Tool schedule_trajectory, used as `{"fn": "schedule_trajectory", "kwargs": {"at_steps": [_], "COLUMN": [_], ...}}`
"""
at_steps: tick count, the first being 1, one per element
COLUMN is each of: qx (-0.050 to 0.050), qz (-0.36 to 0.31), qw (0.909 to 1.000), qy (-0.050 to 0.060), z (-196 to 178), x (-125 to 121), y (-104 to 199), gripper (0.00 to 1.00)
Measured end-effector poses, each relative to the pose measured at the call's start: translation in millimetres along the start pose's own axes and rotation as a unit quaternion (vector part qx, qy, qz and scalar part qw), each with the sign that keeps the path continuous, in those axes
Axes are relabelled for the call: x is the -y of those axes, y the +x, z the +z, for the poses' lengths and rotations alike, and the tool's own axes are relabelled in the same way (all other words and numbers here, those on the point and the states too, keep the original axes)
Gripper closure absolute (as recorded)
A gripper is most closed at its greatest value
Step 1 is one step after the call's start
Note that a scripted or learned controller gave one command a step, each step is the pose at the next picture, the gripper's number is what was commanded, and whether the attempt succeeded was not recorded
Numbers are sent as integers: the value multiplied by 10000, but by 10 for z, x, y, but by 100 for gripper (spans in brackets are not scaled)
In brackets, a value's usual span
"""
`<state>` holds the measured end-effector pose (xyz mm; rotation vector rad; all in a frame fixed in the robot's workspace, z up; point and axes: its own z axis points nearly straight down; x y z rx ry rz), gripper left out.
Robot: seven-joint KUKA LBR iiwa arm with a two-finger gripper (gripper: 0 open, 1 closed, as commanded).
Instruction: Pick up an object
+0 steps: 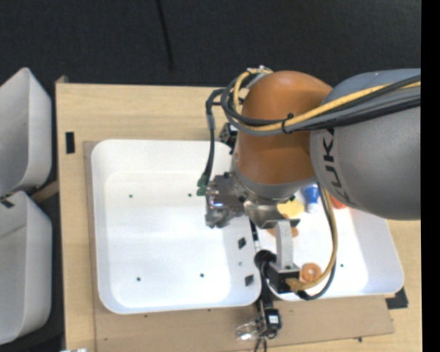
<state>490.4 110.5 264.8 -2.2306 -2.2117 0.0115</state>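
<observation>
My arm's orange band (279,134) hangs over the ridge between the two bins. Below it the grey gripper (224,204) sits low at the right edge of the left bin (132,233), its lower end largely covered by the wrist. I see nothing held in it. In the right bin (374,270), beside the wrist, lie a small blue thing (310,194), a yellow thing (289,208), an orange bit (294,231) and a round orange-brown ball (309,272). A red-orange edge (338,202) peeks from under the arm.
The grey arm body (374,152) covers the back of the right bin. Wooden bench (132,108) surrounds the bins. White housings (15,196) stand off the bench at the left. Yellow and black cables (330,240) loop down over the right bin.
</observation>
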Motion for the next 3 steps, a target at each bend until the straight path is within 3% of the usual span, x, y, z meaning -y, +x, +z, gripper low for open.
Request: {"fn": "schedule_trajectory", "kwargs": {"at_steps": [1, 2, 3], "qx": [-16, -25, -37], "qz": [-26, -46, -80], "qw": [10000, 10000, 9999], "qy": [-10, -76, -79], "z": [-4, -1103, -2119], "x": [-5, -11, 5], "y": [-403, -530, 16], "gripper": [100, 100, 100]}}
